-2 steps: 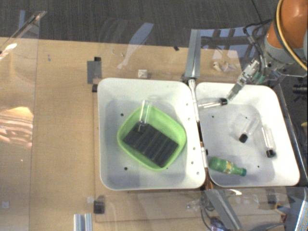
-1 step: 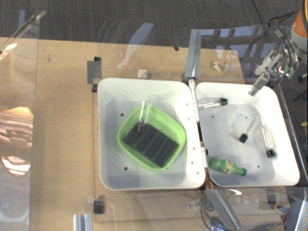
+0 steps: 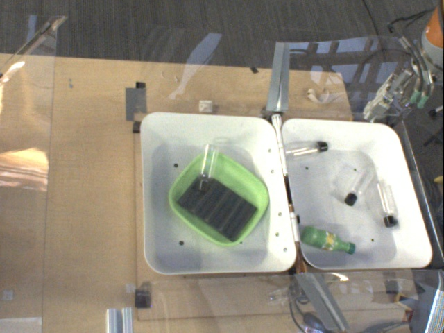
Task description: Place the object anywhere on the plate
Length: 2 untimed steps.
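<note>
Nearest, by the right bin's (image 3: 409,186) front edge, lies a green bottle (image 3: 327,240). Three clear tubes (image 3: 383,203) lie beyond it. Over in the left bin (image 3: 156,186), another tube (image 3: 206,166) rests on the green plate (image 3: 218,200). Farthest, the gripper (image 3: 402,89) hangs beyond the right bin's far right corner; whether spread or closed is unclear.

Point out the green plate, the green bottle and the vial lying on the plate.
green plate (image 3: 255,191): camera view, bare right rim.
green bottle (image 3: 326,239): camera view, mid body.
vial (image 3: 207,164): camera view, clear middle.
</note>
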### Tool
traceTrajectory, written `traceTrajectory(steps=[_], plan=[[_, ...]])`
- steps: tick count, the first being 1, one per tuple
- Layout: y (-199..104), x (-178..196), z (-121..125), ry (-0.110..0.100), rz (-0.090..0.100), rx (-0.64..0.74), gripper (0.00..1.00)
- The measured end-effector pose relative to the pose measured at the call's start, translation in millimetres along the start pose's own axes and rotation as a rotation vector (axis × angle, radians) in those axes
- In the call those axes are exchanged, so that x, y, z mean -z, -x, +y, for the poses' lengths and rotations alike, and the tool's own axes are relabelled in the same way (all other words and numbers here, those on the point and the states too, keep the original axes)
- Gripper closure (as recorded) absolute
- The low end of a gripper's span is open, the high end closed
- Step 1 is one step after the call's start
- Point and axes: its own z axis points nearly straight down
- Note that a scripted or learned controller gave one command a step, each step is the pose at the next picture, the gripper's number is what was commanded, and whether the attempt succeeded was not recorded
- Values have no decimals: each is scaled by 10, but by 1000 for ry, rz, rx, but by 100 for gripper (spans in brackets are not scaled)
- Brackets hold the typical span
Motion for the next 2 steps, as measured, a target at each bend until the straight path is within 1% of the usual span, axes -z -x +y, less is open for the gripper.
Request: traceTrajectory(steps=[1, 2], plan=[[-257, -744, 303, -4, 11, 115, 100], [-255, -742, 301, -4, 11, 114, 0]])
